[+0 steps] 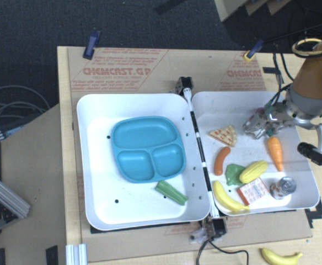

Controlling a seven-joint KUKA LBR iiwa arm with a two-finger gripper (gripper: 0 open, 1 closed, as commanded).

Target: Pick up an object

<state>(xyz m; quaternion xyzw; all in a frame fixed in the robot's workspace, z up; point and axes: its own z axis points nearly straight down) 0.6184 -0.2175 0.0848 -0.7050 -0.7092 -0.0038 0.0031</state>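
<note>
Several toys (247, 175) near tool (258, 127), seemingly.

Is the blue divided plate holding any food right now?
Empty. The plate shows bare blue in all three sections; the green pickle lies beside it on the bin floor.

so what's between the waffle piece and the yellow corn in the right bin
In the camera view, the orange sausage lies between the waffle piece and the corn, with a green leafy piece touching the corn's left end.
</note>
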